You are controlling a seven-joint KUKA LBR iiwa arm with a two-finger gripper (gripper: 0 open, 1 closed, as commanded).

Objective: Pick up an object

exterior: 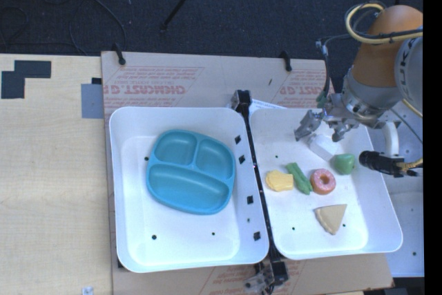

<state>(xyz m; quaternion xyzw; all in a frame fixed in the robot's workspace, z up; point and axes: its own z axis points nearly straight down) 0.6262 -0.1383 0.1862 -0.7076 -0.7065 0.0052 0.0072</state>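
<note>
- Here the tool (323, 126) hangs over the back part of the right bin (387, 231), on the arm (383, 59) that reaches in from the right.
- Its two fingers stand apart, one toward the left and one toward the right, with nothing seen between them; a small white piece (322, 146) lies on the bin floor just below them, too pale to name.
- The things that could be picked all lie in this right bin, in a loose row near its middle: a yellow piece (279, 182), a green stick (300, 178) just beside it, a pink doughnut (322, 181) touching or nearly touching the stick, and a green lump (343, 164) nearer the arm.
- A tan wedge (332, 218) sits by itself toward the front, well apart from the row, so it looks the easiest to take cleanly.
- The left bin (131, 231) bears a blue divided plate (190, 171), lying flat; it seems too wide for these fingers.
- I judge the pick not yet begun: the fingers are spread as if ready to come down, and the crowded row risks a nudge instead of a grip.
</note>
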